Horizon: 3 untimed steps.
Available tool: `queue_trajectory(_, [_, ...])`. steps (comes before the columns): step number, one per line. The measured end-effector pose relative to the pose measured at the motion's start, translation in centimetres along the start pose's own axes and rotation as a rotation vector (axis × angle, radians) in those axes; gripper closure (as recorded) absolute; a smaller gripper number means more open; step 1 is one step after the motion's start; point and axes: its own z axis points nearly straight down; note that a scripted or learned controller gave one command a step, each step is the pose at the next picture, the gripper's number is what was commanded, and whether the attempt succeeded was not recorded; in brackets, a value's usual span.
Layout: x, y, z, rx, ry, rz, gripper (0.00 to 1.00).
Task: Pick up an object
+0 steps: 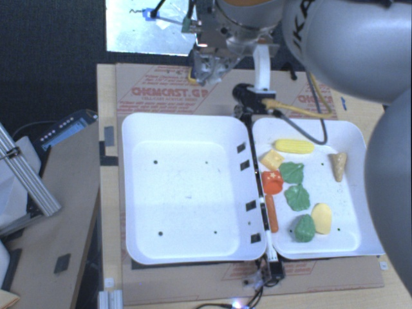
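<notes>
Corn [293, 147] lies crosswise in the right bin [355, 240], beside cheese [271, 160], tomato [272, 183], carrot [272, 214] and greens [297, 197]; gripper [205, 69] hovers behind, its state unclear.

One fixed overhead camera looks down slantwise on both bins [193, 124].

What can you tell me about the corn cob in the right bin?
The corn cob is yellow, smooth and plastic-looking, likely a toy. It lies flat, lengthwise left to right, near the far wall of the right bin. A yellow block sits close at its left end; contact is unclear. Nothing grips it.
</notes>
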Motion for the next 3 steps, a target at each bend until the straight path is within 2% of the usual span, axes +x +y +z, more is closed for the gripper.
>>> queue_trajectory(1, [-0.4, 1.9, -5.6, 0.003, -0.003, 0.005, 1.0])
queue_trajectory(2, [-0.9, 3.7, -8.1, 0.006, -0.005, 0.007, 1.0])
queue_trajectory(3, [3.2, 2.9, 6.1, 0.023, -0.008, 0.003, 1.0])
